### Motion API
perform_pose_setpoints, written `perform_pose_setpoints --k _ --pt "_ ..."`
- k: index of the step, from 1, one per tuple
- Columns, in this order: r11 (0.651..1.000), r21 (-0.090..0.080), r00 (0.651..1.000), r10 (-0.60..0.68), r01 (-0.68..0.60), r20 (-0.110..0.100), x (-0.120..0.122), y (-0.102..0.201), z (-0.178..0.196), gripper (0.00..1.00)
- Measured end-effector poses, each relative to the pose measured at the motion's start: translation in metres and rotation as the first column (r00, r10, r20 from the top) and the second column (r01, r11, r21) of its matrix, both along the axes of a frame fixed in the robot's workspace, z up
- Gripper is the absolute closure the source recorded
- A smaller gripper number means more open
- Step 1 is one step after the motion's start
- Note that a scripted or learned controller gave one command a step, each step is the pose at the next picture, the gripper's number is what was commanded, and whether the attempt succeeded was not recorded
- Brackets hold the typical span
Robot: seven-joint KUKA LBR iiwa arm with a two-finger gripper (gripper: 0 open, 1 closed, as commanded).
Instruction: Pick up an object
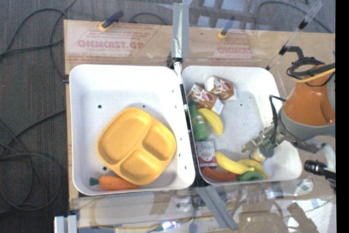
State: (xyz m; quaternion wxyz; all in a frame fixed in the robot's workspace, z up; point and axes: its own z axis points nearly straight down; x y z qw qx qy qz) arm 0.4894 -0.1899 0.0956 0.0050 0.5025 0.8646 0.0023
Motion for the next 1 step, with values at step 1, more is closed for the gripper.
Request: perform_pose_setpoints --k 1 --pt "1.0 0.004 1.0 0.0 0.0 -0.007 -0.0008 0.0018 0.0049 1.0"
